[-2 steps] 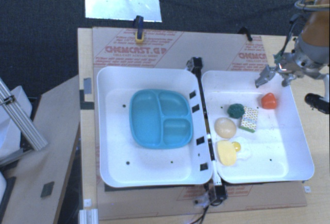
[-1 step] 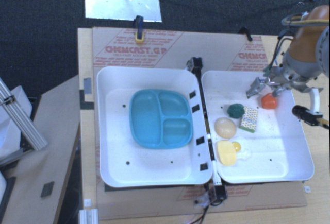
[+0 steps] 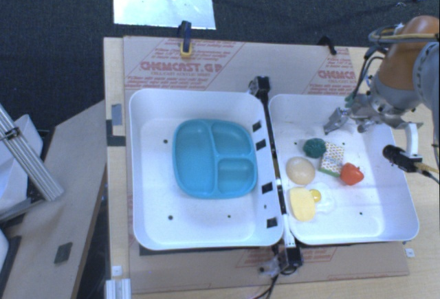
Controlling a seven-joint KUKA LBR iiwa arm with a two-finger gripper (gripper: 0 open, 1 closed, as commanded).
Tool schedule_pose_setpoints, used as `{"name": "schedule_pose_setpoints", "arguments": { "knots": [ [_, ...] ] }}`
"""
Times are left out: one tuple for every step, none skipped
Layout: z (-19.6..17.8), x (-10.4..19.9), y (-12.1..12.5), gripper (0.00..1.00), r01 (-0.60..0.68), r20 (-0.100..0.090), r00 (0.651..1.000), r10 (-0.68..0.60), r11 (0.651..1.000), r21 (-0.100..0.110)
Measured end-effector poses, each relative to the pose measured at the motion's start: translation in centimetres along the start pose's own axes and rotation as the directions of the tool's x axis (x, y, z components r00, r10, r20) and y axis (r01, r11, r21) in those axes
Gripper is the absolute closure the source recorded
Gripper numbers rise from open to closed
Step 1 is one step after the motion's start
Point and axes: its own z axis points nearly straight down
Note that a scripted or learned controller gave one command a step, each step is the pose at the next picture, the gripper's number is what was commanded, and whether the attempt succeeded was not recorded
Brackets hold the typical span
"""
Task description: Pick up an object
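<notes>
Two white bins share the bench, and with our gripper (image 3: pixel 349 119) spread wide and empty above the right bin (image 3: pixel 392 218), we should descend squarely over the green toy (image 3: pixel 315 147) just beside it.

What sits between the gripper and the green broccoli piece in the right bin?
Nothing visible. The gripper hangs over bare white floor in the right bin, and the broccoli piece lies just below and left of it in the view. The patterned block and tomato lie beyond.
</notes>
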Motion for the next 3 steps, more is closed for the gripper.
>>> {"name": "schedule_pose_setpoints", "arguments": {
  "knots": [
    [-1.0,0.0,0.1,1.00,0.001,0.001,1.000,-0.001,1.000,-0.002],
    [-7.5,-0.2,0.6,1.00,0.001,0.002,1.000,-0.001,1.000,-0.003],
    [-13.6,0.7,1.0,1.00,0.003,0.001,1.000,-0.003,1.000,-0.004]
  ]
}}
